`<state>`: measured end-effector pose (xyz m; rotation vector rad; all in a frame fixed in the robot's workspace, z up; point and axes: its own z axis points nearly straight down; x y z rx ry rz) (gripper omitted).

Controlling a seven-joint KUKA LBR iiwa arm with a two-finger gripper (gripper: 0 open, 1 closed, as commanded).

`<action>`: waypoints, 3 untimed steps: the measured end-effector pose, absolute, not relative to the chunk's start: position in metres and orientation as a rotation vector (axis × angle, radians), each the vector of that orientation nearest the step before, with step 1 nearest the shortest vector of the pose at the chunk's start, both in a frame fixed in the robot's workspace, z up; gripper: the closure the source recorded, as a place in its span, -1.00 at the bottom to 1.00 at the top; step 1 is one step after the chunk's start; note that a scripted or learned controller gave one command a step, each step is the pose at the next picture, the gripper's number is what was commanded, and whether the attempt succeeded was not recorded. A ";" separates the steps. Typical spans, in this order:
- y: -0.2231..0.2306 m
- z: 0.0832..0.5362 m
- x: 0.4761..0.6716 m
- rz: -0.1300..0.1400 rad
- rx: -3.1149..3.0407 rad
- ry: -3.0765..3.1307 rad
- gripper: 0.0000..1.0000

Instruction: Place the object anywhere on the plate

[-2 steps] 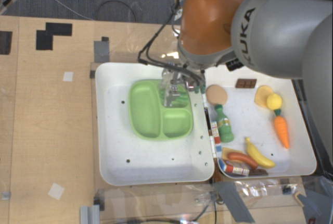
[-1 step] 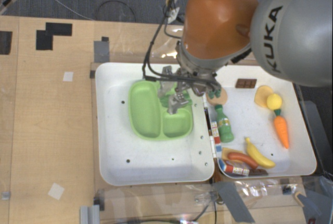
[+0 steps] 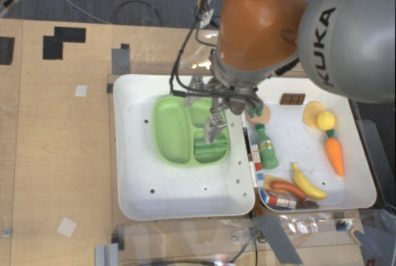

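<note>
Over plate's point(image 3: 173, 135) right edge, gripper point(image 3: 215, 128)

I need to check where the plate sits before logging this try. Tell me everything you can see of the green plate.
The green plate is a light green, plastic-looking divided dish with one long compartment on its left and two smaller ones on its right. It lies flat in the left white bin, towards its upper right. The gripper hangs over the smaller compartments, hiding part of them.

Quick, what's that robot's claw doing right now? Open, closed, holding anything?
Tool: over the green plate, at its right-hand compartments; whether it is open, shut or holding something cannot be told.
</note>
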<state>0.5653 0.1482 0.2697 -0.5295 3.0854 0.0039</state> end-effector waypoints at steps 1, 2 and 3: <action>0.149 0.283 0.568 0.008 -0.524 3.076 1.00; 0.189 0.124 0.606 0.003 -0.445 3.117 1.00; 0.174 0.255 0.576 0.001 -1.168 2.899 1.00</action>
